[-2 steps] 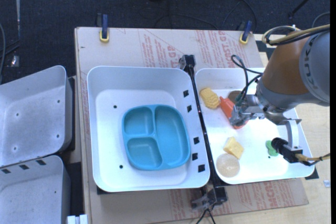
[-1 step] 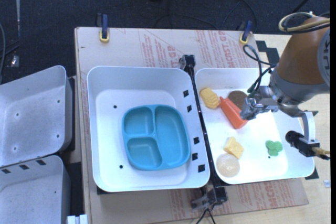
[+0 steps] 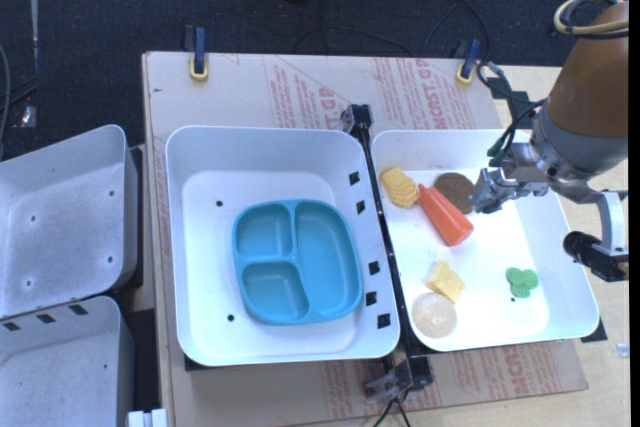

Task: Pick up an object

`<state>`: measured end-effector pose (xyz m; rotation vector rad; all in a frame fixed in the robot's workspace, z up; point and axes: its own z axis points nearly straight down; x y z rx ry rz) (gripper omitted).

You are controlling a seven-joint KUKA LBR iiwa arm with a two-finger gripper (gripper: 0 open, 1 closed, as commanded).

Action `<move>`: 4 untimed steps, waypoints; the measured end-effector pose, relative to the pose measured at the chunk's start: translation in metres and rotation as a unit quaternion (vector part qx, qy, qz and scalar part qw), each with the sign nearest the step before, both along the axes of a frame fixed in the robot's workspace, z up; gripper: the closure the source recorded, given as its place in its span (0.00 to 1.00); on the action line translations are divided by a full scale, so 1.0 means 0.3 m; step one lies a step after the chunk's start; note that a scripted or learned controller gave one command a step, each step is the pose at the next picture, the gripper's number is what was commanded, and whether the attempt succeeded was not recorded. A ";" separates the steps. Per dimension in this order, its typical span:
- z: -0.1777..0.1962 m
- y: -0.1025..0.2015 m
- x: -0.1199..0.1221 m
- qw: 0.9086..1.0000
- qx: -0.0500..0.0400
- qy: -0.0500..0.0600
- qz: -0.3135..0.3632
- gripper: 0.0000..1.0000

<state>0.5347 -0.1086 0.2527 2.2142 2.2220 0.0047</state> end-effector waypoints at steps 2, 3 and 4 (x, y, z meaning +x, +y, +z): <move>-0.039 0.312 0.161 1.000 0.001 0.002 0.002 1.00; -0.027 0.451 0.233 1.000 0.001 0.001 0.002 1.00; -0.058 0.615 0.326 1.000 0.001 0.001 0.002 1.00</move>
